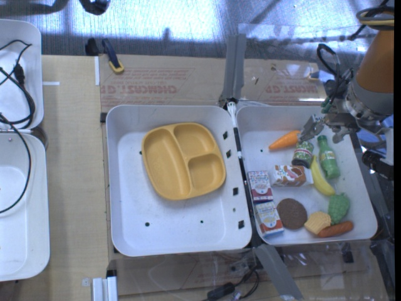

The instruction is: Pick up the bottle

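the only legible writing is red print on the cardboard sheet (188, 80) lying under the bins, well to the left of the gripper (326, 125) and farther back on the bench. it appears upside down and mirrored from this angle and seems to read "chemcast gp"; a second strip of the same red print runs on the cardboard behind the gripper, too faint to make out. the two small cartons (263, 200) in front of the gripper, lower left of it, carry printed labels too small to read.

Grey arm (376, 74) from the right, wrist bent down, pincer (326, 129) fingers spread apart.
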